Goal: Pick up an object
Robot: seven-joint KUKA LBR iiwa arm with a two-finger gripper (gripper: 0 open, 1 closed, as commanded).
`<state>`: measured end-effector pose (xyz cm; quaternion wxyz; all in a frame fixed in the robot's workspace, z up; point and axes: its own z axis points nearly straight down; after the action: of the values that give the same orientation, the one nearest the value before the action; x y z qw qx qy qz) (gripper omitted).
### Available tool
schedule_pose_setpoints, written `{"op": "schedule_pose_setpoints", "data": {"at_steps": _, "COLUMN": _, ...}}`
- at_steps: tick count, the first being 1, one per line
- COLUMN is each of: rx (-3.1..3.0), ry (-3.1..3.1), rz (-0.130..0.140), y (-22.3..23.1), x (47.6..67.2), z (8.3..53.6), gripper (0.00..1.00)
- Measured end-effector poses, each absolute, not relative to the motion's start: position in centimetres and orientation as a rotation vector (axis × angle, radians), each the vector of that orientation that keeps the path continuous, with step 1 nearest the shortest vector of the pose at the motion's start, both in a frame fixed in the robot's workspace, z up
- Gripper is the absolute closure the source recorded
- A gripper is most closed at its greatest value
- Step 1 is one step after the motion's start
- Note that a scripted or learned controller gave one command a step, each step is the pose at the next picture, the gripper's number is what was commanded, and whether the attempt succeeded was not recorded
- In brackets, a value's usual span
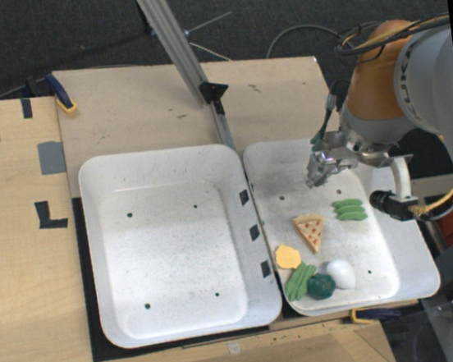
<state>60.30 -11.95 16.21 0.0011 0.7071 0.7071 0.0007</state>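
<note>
A pizza slice (309, 230), green pods (349, 209) and a white ball (340, 273) are being held by the right bin (271, 170); above the pizza slice, the jaws (318, 174) are being kept unreadable.

The arm (411, 77) comes in from the right side of the scene, at its far part. Its big grey body fills the upper right corner, with an orange band (375, 86) wrapped around it just above the wrist. From there the wrist bends down and to the left. The gripper (317, 174) hangs at the end of it, pointing downward and slightly left. It is small and metallic grey, and blurred. A black cable (395, 203) loops along the near side of the wrist, toward the right.
</note>
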Motion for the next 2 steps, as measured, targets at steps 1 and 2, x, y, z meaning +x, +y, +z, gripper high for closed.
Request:
{"op": "schedule_pose_setpoints", "data": {"at_steps": 1, "rx": 2.218, "ry": 2.221, "rz": 0.003, "y": -11.9, "x": 60.4, "z": 20.3, "gripper": 1.0}}
{"op": "schedule_pose_setpoints", "data": {"at_steps": 2, "rx": 2.215, "ry": 2.23, "rz": 0.002, "y": -6.9, "x": 62.4, "z": 20.1, "gripper": 1.0}}
